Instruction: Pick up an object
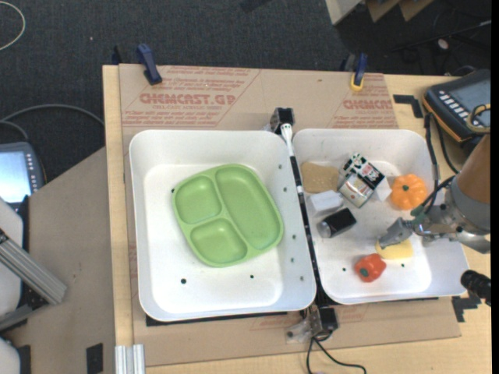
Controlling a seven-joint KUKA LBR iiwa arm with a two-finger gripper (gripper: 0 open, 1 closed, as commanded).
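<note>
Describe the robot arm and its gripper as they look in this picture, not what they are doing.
The arm enters from the right as a thick rounded body, brownish-orange at the top edge and grey below. A thin dark cable runs down beside it. The gripper is a slim grey metal assembly tapering to a point over the right bin.

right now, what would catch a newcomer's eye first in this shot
The big green divided plate lying alone in the left bin stands out most. Next come the bright things in the right bin: an orange pumpkin-like toy near its right side and a small red one toward the front, with the pincer low between them, over a pale yellow piece.
</note>
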